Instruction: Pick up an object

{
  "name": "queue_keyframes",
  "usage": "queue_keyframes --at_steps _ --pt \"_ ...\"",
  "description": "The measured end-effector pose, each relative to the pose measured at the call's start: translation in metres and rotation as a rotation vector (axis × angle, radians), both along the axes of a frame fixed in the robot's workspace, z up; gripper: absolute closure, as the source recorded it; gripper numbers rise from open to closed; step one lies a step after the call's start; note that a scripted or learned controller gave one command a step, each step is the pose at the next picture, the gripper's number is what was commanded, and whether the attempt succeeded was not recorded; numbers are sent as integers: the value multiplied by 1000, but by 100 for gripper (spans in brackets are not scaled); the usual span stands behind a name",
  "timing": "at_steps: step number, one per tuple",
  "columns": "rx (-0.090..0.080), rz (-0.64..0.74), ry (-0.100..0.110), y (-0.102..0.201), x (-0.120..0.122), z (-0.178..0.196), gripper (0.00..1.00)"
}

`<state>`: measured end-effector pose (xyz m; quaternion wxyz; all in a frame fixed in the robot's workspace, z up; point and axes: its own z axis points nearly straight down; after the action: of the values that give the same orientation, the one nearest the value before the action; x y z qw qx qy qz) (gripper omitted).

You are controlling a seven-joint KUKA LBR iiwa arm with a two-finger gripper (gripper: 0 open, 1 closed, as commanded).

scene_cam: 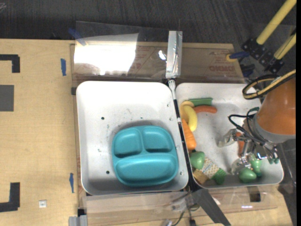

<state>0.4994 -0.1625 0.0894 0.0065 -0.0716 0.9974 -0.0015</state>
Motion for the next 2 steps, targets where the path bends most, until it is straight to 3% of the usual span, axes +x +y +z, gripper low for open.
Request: queue_keyframes --at_steps 1,2 --pt "-2 165 -2 -32 -11 0 0" --pt "-2 65 1 -19 11 0 0"
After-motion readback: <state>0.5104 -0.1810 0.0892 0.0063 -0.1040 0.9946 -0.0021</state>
